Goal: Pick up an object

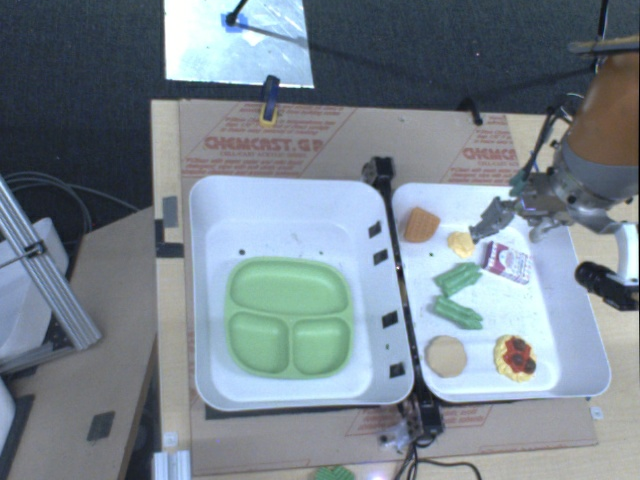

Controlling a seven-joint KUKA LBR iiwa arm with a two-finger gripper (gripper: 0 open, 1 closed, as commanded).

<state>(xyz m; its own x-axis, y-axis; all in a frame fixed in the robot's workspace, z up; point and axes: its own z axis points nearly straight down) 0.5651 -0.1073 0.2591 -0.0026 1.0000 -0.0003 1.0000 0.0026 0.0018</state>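
Below, plywood bench on dark carpet bears two white bins. Left bin holds green divided plate. Right bin holds toy foods; gripper spread wide, grasping nothing, above milk carton.

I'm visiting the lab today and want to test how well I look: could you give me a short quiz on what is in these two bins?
1. True or false: the green divided plate lies in the left bin.
2. Which item lies nearest the gripper? A) the small pizza B) the small yellow piece C) the round cookie
3. How many green bean pods lie in the right bin?

Key: 1. True. 2. B; it sits just left of the gripper, with the white and red carton also close by. 3. Two: one above the other.
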